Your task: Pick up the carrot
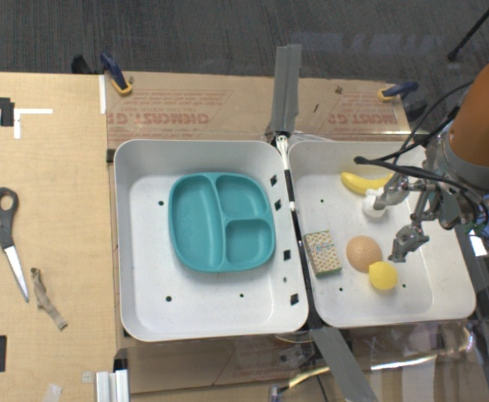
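Where the carrot lies cannot be told. In the right bin [445, 304], the gripper [398, 222] hangs with fingers spread and nothing between them. A banana [362, 182] lies at its 11 o'clock, a tan egg [362, 252] at 8, a lemon [383, 275] at 7; a teal tray [222, 222] sits in the left bin [136, 249].

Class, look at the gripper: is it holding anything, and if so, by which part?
Nothing is held. The gripper hangs open above the right bin, with no object between its fingers.
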Available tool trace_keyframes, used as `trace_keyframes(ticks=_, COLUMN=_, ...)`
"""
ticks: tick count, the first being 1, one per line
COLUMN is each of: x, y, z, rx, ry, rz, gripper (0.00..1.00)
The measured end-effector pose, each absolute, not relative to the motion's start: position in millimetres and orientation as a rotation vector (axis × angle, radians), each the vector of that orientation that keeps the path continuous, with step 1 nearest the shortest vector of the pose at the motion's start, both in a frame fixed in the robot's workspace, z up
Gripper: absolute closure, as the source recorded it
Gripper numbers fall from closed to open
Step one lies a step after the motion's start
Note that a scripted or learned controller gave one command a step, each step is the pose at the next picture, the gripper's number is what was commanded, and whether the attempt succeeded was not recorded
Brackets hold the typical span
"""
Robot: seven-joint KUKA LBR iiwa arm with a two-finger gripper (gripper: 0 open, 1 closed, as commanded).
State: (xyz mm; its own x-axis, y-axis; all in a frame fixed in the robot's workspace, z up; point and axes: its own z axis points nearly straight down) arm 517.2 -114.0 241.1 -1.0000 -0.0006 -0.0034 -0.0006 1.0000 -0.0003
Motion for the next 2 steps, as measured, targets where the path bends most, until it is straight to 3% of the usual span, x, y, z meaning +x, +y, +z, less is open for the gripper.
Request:
trace_keyframes(ticks=1, x=522.2, y=-112, z=96, rx=-0.05, ry=3.138, rz=-0.001, gripper=0.0)
trace_keyframes(ticks=2, x=572.0, y=-210, z=93, rx=-0.021, ry=3.137, rz=-0.001, gripper=0.0)
